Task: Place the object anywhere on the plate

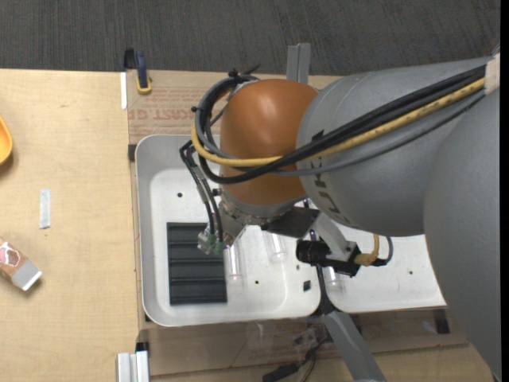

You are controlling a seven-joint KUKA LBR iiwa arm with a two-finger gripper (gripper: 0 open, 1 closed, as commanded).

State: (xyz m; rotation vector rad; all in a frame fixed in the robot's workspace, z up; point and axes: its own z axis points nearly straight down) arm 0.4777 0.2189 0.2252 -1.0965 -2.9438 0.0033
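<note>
Black, ridged rectangular object (196, 264) lies flat in the left white bin (155, 213), just beside the end effector (231, 249) hovering above; its grip state is hidden. Picking seems in hand: next, descend squarely and clamp it.

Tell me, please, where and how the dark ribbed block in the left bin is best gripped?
Probably from above, across its short width, at the middle rib. The dark ribbed block lies flat in the left bin, with its long sides away from the walls.
</note>
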